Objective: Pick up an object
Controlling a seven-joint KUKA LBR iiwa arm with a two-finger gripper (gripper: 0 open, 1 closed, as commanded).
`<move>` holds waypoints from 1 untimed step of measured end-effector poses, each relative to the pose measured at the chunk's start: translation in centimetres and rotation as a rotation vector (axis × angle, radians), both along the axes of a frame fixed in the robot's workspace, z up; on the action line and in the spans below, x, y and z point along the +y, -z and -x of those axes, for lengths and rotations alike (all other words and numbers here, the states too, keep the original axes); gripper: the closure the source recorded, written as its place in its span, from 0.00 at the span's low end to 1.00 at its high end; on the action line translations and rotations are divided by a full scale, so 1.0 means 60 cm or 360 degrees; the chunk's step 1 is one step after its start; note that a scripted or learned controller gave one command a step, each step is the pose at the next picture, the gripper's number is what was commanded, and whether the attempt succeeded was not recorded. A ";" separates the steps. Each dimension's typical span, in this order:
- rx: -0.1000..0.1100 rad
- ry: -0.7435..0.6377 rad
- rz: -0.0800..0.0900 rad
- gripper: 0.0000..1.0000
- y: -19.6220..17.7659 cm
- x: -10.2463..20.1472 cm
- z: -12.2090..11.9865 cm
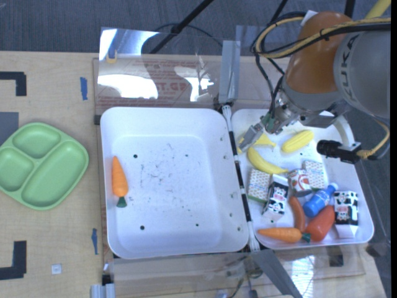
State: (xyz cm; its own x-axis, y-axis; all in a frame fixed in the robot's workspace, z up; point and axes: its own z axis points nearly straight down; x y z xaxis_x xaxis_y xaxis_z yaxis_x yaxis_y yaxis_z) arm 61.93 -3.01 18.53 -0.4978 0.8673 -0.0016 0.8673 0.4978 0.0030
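My gripper hangs low over the far left part of the right bin, open, just above the upper end of a yellow banana. Nothing sits between its fingers. A yellow corn cob lies right beside it. Below these are a patterned white block, a cow-print carton, a red-and-white can, a blue bottle, a red pepper, another cow-print carton and an orange carrot. The left bin holds a lone carrot.
A green divided plate lies on the bench left of the bins. A shiny foil-covered panel stands behind the left bin. A grey post rises between the bins at the back. Cables loop above the arm.
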 end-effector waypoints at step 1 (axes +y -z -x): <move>0.0006 -0.0028 -0.0001 0.00 0.000 -0.014 0.022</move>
